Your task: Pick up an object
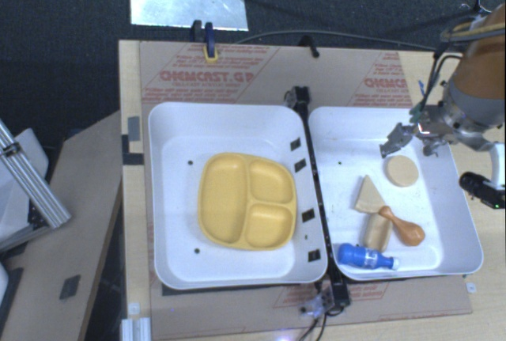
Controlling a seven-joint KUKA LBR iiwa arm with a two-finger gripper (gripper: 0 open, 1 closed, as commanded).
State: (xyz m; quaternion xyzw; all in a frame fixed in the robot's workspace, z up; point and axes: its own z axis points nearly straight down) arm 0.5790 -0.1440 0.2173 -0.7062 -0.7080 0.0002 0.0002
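Pick not done yet: nothing is lifted, every object lies on a bin floor, and the gripper (407, 135) hangs over the back part of the right bin (458, 256) with nothing between the jaws. The jaws look apart, one finger reaching left toward the bin's middle, the other nearer the wrist, though the view is small and slanted so this is a best reading. Closest candidate is the round tan disc (402, 171), just below and slightly in front of the gripper, apart from it, not touched. Left to do, by judgement: descend on an object, close, lift clear. Right bin contents: the disc toward the back right; a tan wedge (368, 195) near the middle; a tan block (376, 233) in front of the wedge, touching or nearly so; an orange-brown pear-shaped piece (405, 229) lying beside the block, its narrow end toward the wedge; a blue bottle (365, 257) on its side along the front wall. Left bin (170, 126) holds a yellow divided tray (245, 199) with three compartments, flat, roughly centred; compartments look bare. Both bins sit side by side on the tabletop (95, 165), over a cardboard sheet (261, 66).
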